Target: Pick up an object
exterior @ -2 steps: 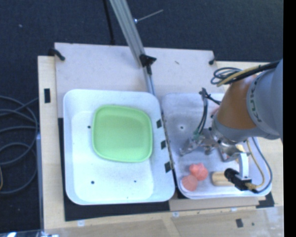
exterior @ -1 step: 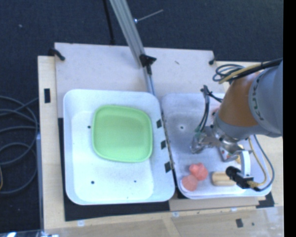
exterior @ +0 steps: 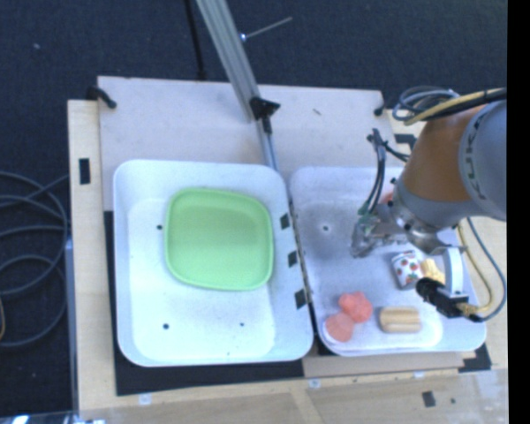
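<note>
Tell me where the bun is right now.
The bun lies in the right bin, near its front edge, right of two pink pieces.

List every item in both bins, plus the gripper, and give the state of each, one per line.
green plate: lying flat, right way up, in the left bin.
two pink pieces: resting side by side near the right bin's front edge.
tan bun-shaped piece: lying on its side, right of the pink pieces.
small white patterned object: lying beside the gripper.
gripper: low over the right bin.
</note>
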Motion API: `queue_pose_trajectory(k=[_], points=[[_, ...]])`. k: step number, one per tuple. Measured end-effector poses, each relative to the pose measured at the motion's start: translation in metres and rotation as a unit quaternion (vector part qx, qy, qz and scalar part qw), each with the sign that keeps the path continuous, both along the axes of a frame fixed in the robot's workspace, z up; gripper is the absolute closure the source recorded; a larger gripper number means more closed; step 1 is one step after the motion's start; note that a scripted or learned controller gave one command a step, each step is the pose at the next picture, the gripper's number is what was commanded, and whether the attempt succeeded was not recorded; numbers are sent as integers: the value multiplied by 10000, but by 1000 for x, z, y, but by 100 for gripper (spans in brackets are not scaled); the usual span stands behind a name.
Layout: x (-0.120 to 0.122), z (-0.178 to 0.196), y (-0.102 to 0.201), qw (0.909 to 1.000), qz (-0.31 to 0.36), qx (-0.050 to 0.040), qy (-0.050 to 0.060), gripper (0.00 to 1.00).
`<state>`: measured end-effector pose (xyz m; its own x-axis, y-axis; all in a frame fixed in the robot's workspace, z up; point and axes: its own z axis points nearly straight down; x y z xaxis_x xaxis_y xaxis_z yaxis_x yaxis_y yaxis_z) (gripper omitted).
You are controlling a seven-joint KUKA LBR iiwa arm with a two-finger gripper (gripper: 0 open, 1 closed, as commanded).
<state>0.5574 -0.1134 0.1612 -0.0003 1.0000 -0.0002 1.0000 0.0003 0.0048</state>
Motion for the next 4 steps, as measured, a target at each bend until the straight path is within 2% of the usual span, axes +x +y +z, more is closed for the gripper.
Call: queue_pose_trajectory(k=[1,2,3,4], points=[[8,46,-3,10000,-1,-1,0,100],[9,65,-3,10000,0,2,13,100],[10,72,40,10000,16,6,18,100],[9,82,99,10000,25,7,16,100]])
